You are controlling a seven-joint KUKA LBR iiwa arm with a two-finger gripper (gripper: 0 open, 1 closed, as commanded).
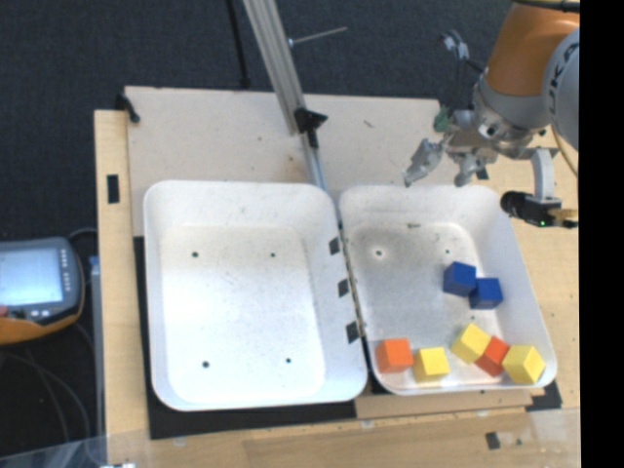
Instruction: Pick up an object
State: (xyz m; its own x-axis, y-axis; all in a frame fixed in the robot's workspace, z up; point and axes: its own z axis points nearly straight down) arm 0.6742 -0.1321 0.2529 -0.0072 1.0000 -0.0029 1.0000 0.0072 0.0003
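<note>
end effector [447,168]: fingers apart, holding nothing | blue cubes [460,279]: two, touching, right bin [429,224]

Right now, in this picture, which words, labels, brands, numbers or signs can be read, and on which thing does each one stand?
No text can be read in this picture.
Device with a screen at the left edge: its display looks pale and blurred; nothing is readable.
Blocks, for example the blue block and the orange block: plain faces, no marks.
The two white bins: dark specks and holes, no lettering.
</note>
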